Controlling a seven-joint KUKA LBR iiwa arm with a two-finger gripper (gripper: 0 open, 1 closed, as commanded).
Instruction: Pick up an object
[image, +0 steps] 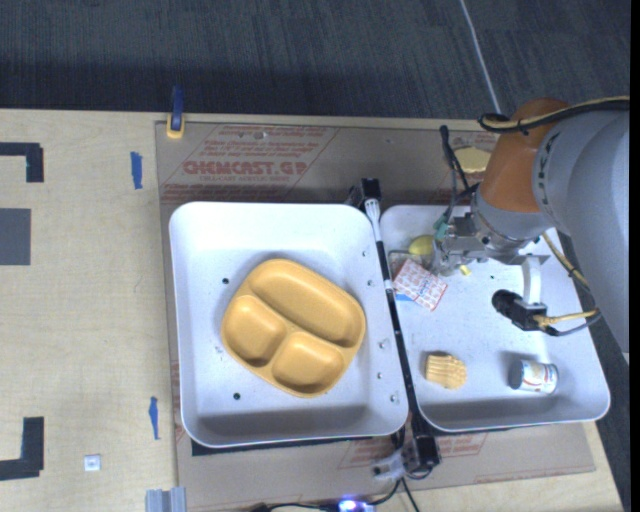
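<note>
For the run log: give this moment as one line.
arm over right bin | gripper low by packet | grasp unclear | tray in left bin

Glossy yellow plastic tray (291, 327) (smooth, moulded) in matt white bin (200, 300); pale wood-look bench (80, 300).

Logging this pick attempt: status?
Gripper low in right bin, far-left corner, fingers unclear. Yellow-green item and red-white packet beside it. Nothing visibly held.
</note>
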